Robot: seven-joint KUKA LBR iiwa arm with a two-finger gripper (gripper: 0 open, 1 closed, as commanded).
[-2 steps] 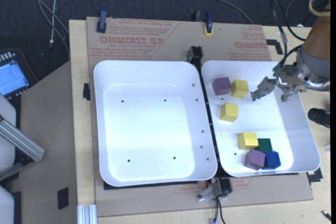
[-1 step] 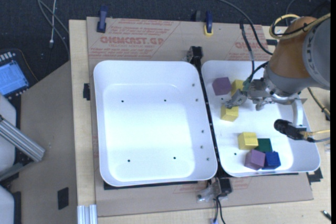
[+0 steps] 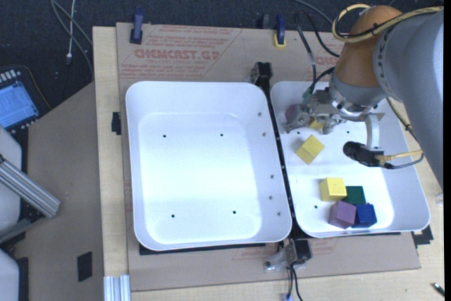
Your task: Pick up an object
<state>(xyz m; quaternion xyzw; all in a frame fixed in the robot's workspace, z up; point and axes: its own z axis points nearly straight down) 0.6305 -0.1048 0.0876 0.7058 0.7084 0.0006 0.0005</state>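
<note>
My gripper [image 3: 314,118] is low over the far end of the right bin [image 3: 402,211], with the orange-banded wrist above it. A small mauve piece [image 3: 292,111] lies just to its left, and a bit of yellow [image 3: 318,125] shows right under it. A yellow block [image 3: 309,149] sits tilted a little nearer the front. At the bin's front stand a yellow cube [image 3: 332,188], a green cube [image 3: 354,194], a purple cube [image 3: 343,213] and a blue cube [image 3: 366,214], packed close together.
The left bin [image 3: 141,173] lies beside the right one, their rims touching along the middle. A black part with a yellow cable [image 3: 363,152] hangs off the arm over the right bin. Clamps and cables sit at the bench's far edge.
</note>
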